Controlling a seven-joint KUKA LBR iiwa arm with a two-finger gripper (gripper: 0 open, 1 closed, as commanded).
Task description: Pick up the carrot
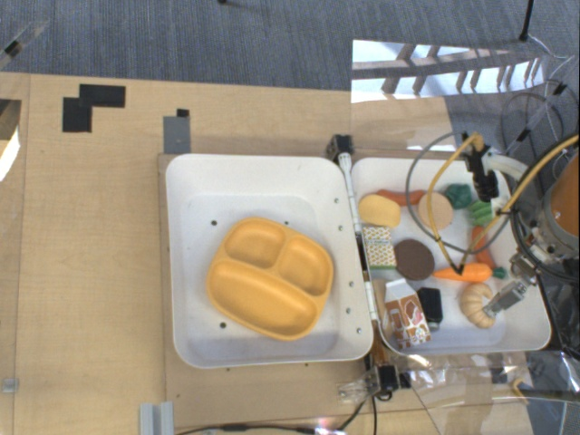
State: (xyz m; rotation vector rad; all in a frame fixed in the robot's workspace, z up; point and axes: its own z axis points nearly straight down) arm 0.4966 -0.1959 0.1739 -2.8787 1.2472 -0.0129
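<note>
A grey arm reaches over the right edge of the right-hand white bin (542,338), its claw (500,303) low over the near right corner, its tip against a pale, ridged, pumpkin-shaped item (476,304). How far the claw is parted cannot be told from this angle. The carrot (462,275) lies flat just beyond that item, toward the bin's right side, its orange length beside a brown disc (414,258). In the left bin (186,243), a yellow divided tray (270,277) sits at the centre.
</note>
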